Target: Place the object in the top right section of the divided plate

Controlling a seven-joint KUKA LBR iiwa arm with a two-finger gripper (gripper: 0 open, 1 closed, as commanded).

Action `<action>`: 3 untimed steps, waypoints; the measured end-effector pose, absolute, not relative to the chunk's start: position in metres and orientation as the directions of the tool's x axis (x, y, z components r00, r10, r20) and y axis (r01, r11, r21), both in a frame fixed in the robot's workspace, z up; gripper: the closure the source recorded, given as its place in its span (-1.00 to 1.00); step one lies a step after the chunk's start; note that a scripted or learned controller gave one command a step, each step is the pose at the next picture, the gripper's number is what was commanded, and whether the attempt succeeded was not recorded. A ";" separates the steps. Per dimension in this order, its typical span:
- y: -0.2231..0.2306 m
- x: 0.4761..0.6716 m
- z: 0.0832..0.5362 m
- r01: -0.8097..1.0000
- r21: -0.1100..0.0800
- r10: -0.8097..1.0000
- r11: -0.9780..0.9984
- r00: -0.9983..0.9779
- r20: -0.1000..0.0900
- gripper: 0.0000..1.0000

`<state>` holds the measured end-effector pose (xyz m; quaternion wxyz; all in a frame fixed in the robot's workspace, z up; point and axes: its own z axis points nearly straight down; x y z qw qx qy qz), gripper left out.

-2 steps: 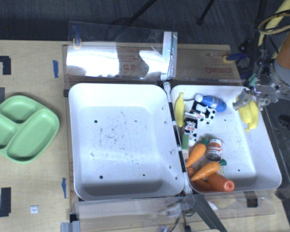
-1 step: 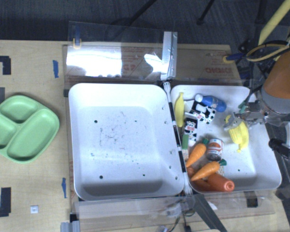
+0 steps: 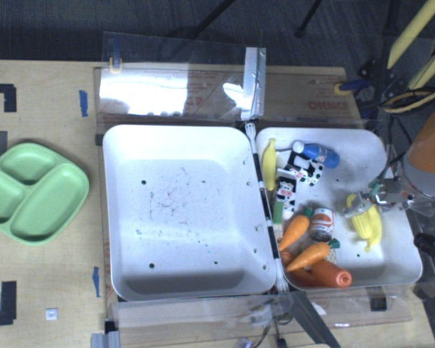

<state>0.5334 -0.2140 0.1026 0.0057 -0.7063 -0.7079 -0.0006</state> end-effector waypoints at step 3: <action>-0.160 0.505 0.190 0.998 -0.007 0.998 0.063 -0.063 0.002 1.00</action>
